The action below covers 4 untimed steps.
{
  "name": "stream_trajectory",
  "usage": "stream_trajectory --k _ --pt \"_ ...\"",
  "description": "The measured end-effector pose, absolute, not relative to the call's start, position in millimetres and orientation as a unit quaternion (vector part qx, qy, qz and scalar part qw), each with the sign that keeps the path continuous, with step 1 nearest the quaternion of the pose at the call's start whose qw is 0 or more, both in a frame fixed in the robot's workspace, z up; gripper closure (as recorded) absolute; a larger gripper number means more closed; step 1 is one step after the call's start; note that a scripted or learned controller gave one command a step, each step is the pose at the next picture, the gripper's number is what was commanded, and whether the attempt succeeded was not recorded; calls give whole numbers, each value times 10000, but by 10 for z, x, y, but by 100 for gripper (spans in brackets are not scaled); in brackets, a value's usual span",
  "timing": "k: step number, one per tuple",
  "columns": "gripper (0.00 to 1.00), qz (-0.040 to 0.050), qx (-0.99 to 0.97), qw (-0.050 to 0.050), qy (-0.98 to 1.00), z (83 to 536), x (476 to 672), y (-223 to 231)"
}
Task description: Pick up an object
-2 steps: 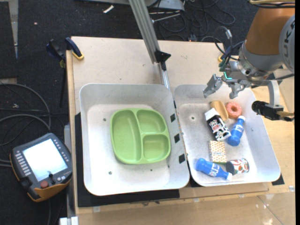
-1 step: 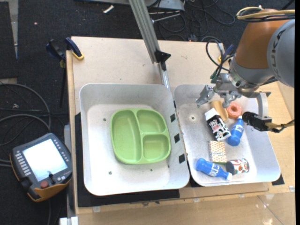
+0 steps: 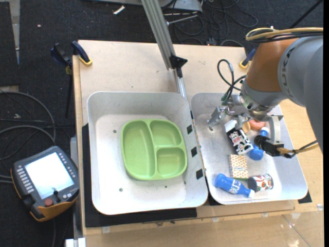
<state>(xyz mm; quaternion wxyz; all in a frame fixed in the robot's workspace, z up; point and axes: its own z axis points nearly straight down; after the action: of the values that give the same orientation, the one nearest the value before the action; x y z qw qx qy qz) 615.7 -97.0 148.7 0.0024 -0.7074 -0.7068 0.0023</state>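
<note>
Right bin (image 3: 288, 184): blue bottle (image 3: 232, 184), patterned can (image 3: 261, 181), packet (image 3: 238, 164), small toys. Tool (image 3: 222, 115) hovers over bin's upper part; finger spread cannot be told. Advice: descend centred over one isolated item.

Light fell bright and even from overhead, and both white bins (image 3: 97, 112) nearly washed out, their inner walls losing detail against the pale bench (image 3: 128, 66). Shadows stayed soft and short, a faint one tucked under the green plate (image 3: 154, 149) and a darker patch beneath the arm (image 3: 288, 60), whose grey shell carried a dull sheen. The dark floor (image 3: 36, 35) went murky and grainy, and small things in the right bin looked soft-edged, their print unreadable.
</note>
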Motion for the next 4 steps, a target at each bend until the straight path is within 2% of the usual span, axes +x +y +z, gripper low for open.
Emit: stream_trajectory --k 1,2,4 --pt "0 -4 -7072 -5 -7070 1178 6166 -968" --pt "100 -6 -7074 -7 -7068 1260 6169 -965" --pt "100 -21 -7060 -30 -7082 2260 6386 -982"
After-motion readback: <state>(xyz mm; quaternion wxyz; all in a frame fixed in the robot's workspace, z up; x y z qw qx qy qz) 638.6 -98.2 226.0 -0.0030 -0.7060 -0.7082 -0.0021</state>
